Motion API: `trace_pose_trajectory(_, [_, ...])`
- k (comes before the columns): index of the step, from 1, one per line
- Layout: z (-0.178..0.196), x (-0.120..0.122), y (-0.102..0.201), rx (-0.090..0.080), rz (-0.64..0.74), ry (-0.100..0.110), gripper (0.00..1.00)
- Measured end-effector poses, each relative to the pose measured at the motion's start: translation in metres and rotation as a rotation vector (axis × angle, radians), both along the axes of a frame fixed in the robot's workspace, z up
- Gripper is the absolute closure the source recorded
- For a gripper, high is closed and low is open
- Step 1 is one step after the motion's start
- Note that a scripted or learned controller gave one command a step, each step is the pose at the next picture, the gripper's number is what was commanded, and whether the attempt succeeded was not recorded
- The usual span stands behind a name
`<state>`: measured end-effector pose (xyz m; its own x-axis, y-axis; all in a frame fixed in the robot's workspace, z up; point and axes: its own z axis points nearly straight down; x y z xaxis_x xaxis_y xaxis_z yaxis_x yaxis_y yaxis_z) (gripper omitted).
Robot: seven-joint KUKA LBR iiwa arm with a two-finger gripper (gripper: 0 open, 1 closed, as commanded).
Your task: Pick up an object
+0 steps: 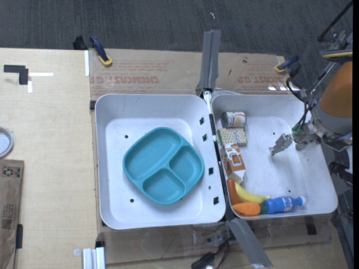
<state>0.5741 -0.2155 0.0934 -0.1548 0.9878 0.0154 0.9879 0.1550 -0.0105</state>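
The gripper (279, 145) is hanging inside the right bin (314, 167), its fingers spread a little and gripping nothing. Along that bin's left wall are lying a small can (234, 119), a checkered packet (232, 136) and an orange-and-white carton (234, 164). A banana (247, 194), a carrot (246, 208) and a blue bottle (281, 204) are resting by its front wall.
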Motion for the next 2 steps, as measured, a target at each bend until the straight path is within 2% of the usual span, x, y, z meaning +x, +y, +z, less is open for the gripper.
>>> trace_pose_trajectory(1, [-0.004, -0.078, 0.001, 0.001, -0.051, -0.003, 0.00])
trace_pose_trajectory(2, [-0.005, -0.097, 0.002, -0.009, 0.168, -0.009, 0.00])
